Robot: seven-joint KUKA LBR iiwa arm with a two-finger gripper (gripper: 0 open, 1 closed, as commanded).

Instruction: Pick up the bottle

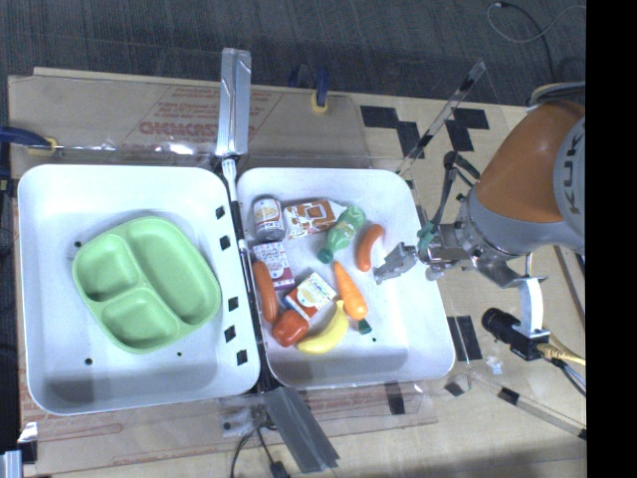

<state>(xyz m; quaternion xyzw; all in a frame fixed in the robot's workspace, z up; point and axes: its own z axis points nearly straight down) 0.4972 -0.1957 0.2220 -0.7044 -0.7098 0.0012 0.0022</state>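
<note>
Bottle (340,232) among toy food in right white bin (423,342); pincer (394,264) nearby, seemingly apart, holding nothing.

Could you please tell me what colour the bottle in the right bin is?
Green; the camera view shows the bottle.

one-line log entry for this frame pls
phase: approach | gripper: over right bin, right of the toys, holding nothing | bottle: green, lying in right bin beside sausage | left bin: green divided plate
</note>
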